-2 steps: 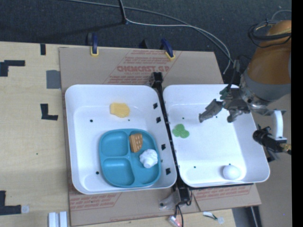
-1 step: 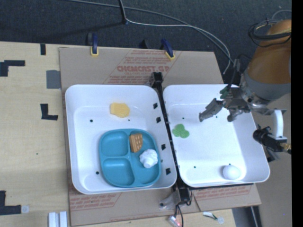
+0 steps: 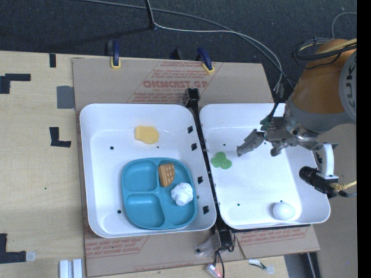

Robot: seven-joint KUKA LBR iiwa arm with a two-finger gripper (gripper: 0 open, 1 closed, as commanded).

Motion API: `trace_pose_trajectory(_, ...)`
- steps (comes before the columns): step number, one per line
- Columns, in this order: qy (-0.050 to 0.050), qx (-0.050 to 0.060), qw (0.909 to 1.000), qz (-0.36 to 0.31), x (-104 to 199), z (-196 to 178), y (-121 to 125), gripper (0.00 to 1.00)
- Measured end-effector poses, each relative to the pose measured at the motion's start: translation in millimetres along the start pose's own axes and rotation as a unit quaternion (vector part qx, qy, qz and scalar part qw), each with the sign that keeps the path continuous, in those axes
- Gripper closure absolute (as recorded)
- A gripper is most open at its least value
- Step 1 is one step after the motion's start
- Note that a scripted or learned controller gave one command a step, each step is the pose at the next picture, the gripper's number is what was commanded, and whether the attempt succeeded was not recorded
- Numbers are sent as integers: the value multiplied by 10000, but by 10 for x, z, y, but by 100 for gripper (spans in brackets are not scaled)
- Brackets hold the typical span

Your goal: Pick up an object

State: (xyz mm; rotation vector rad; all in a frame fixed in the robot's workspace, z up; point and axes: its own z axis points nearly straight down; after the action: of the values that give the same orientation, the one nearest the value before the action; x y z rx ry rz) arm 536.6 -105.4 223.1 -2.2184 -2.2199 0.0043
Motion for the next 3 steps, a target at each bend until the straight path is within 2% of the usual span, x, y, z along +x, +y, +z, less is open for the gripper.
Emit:
trace_pose_trajectory(2, 1, 2, 10000, 2, -65, 871, -37, 0)
trace_pose_trajectory(3, -1, -16, 10000, -2, -62, 750, -28, 100)
